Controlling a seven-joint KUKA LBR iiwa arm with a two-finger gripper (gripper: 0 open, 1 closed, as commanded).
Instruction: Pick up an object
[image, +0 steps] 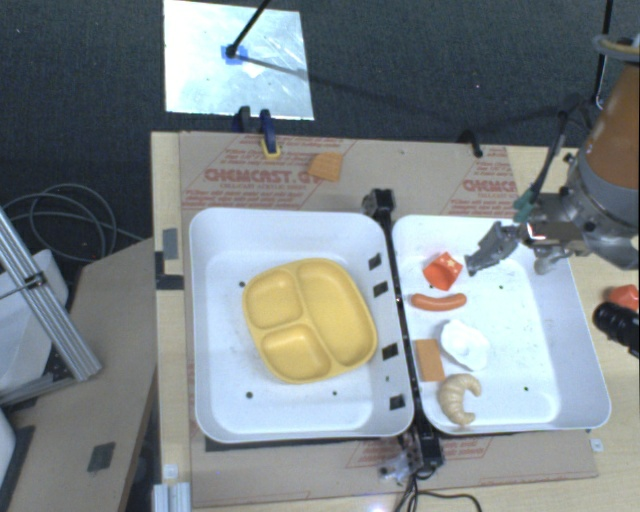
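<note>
Nearest my camera, a croissant (459, 397) lay at the front of the right bin (560, 330), with a white piece (465, 344) and a tan slice (428, 359) just behind it, then a sausage (438, 301) lying crosswise. The gripper (486, 256) hovered over the bin's back half, holding nothing; how wide it stood I could not tell. I judged the orange-red piece (442, 270) the likeliest pick, just left of the tips and a little forward.

Dark carpet floor (80, 90) — tan bench (420, 165)
</note>
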